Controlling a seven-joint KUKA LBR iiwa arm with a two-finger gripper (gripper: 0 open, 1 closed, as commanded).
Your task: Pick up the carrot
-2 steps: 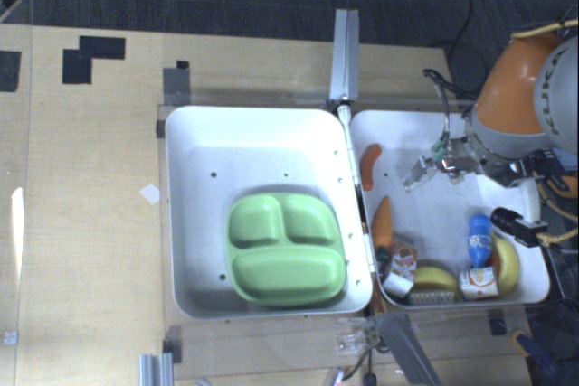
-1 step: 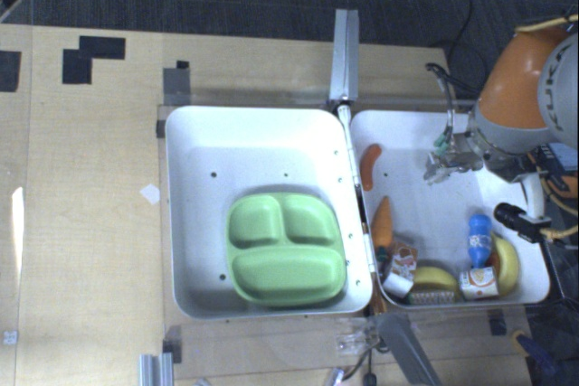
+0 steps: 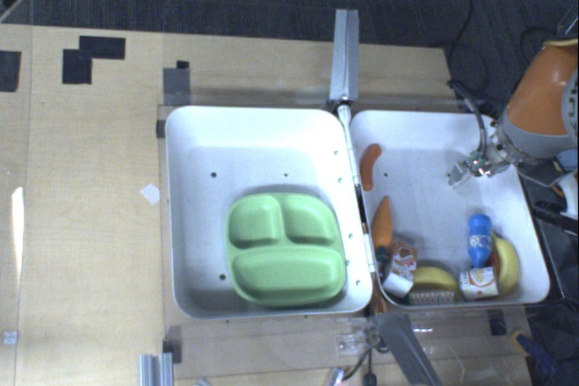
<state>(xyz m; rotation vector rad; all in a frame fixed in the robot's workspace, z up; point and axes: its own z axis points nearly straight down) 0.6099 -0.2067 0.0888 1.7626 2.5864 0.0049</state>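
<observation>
Carrot (image 3: 383, 223) against bin divider, well apart from fingers (image 3: 470, 167).

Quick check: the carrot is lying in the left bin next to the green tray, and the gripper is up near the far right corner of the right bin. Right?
Not quite. The carrot lies in the right bin, against its left wall, not in the left bin beside the green tray. The rest holds: the camera view shows the gripper near the right bin's far right corner.
</observation>
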